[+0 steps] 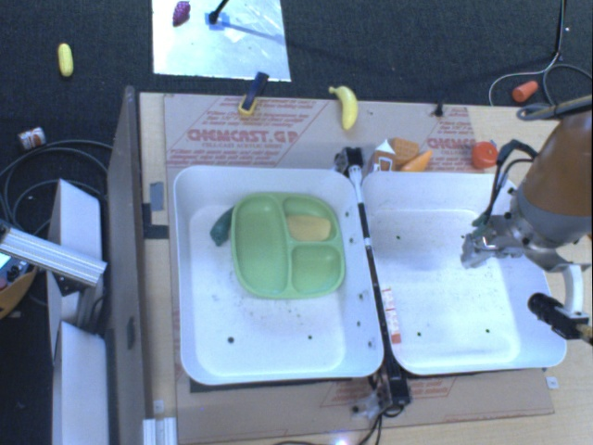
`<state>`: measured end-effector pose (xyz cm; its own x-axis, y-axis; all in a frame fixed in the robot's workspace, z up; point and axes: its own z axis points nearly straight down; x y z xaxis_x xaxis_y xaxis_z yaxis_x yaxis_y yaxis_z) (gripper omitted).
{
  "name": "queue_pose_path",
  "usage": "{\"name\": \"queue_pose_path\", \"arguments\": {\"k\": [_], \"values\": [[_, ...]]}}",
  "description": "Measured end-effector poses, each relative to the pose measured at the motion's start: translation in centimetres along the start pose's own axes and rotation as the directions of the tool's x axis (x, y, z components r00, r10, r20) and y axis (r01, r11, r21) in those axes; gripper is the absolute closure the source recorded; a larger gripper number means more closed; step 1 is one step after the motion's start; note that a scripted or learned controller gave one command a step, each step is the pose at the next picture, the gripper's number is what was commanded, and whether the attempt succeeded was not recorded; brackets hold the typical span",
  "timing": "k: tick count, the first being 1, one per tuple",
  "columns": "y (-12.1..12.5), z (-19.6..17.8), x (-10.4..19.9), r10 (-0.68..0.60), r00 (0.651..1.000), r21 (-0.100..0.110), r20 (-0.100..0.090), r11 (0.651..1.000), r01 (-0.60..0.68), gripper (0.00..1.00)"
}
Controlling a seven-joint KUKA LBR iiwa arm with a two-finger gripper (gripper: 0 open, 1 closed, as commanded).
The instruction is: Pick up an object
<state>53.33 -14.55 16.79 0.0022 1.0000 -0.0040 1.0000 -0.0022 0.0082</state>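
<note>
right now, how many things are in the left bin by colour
light green: 1, the divided plate
yellow: 1, the piece in the plate's top right compartment
dark green: 1, the item beside the plate's left edge
total: 3

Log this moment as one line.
arm: over right bin | claw: low, near bin floor | left bin: green tray, yellow item in compartment | pick: not yet

Even overhead light; glare on foil sheet; soft focus, grainy, faint shadows.
</note>
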Motion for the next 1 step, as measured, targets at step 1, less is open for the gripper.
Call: {"name": "queue_pose_path", "arguments": {"k": [1], "values": [[2.59, -4.38, 4.32, -0.010, 1.000, 0.002, -0.004, 1.000, 0.010, 1.00]]}}
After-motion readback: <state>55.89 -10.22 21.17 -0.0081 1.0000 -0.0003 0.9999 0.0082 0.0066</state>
